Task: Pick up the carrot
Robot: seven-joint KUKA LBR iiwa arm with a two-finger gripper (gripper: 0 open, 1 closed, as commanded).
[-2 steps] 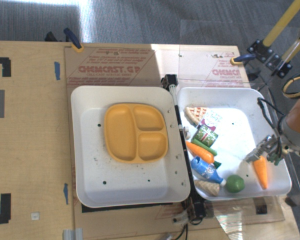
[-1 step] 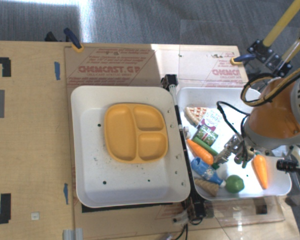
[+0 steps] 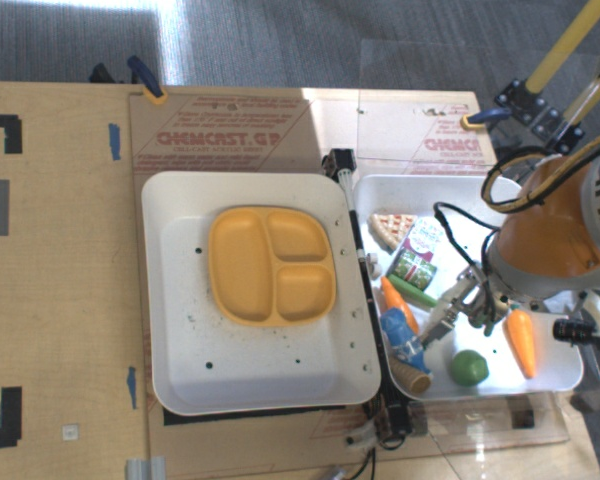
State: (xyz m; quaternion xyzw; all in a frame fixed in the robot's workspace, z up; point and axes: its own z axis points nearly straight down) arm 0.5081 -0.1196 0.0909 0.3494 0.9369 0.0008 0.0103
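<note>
Hovering end effector (image 3: 450,313) in right bin (image 3: 555,373) | finger state unreadable | carrot (image 3: 521,342) lies apart

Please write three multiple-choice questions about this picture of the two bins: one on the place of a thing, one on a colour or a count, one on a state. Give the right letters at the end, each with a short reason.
1. In which bin does the carrot lie?
A. the left bin
B. the right bin
C. on the cardboard outside both bins

2. How many compartments has the yellow plate?
A. two
B. three
C. five

3. Where is the gripper in relation to the carrot?
A. apart from it, over the right bin
B. closed around it
C. lifting it over the left bin

Key: 1 B, the carrot rests near the right bin's right side. 2 B, one large and two smaller sections show. 3 A, the carrot lies on the bin floor to the right of the gripper.
</note>
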